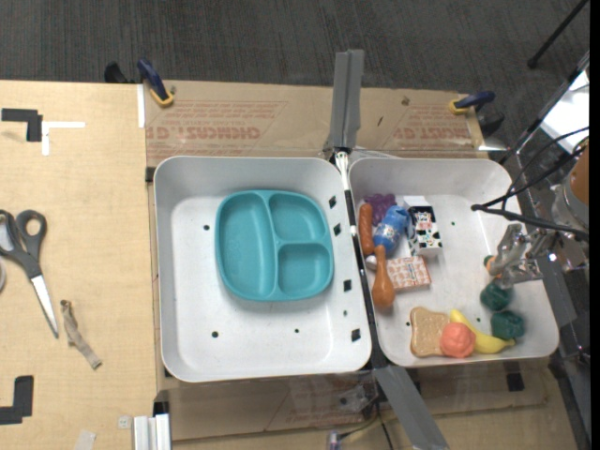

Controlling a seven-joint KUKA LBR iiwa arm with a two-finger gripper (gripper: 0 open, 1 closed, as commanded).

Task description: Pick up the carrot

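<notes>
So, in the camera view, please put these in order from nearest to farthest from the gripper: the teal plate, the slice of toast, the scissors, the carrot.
From the gripper, at the right bin's right side:
1. Slice of toast, near the right bin's front edge.
2. Carrot, along the right bin's left wall.
3. Teal plate, in the left bin.
4. Scissors, on the bench at far left.

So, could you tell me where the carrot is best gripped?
Probably at the middle of the carrot, coming from above, closing across its narrow width. It lies lengthwise along the right bin's left wall, with a blue toy crowding its other side, so room is tight.
</notes>
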